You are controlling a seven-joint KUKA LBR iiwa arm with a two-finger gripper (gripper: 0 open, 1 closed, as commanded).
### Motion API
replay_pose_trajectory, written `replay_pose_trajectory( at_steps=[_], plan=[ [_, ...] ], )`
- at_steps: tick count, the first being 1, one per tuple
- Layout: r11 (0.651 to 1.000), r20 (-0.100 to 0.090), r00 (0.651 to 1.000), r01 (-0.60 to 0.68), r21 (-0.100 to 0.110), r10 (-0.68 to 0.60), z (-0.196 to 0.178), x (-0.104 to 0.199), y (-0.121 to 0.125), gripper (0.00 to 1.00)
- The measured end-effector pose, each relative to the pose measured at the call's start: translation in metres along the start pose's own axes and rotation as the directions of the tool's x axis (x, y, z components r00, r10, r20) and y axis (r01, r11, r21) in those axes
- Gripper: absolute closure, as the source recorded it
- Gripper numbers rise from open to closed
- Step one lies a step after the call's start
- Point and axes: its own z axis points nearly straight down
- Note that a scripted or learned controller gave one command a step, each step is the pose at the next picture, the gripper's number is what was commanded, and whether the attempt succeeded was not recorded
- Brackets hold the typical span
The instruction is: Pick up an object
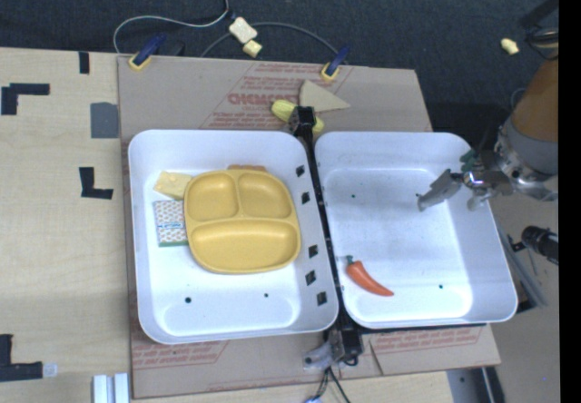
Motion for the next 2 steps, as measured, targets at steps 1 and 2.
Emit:
replay_pose_trajectory(
  at_steps=[1,2],
  plan=[
    [1.000,-0.004,1.000,0.006,0.006,-0.006,0.070,0.084,-0.002,0.00],
    [1.000,-0.002,1.000,0.000,0.007,0.000,0.105,0.096,-0.039,0.00]
  ],
)
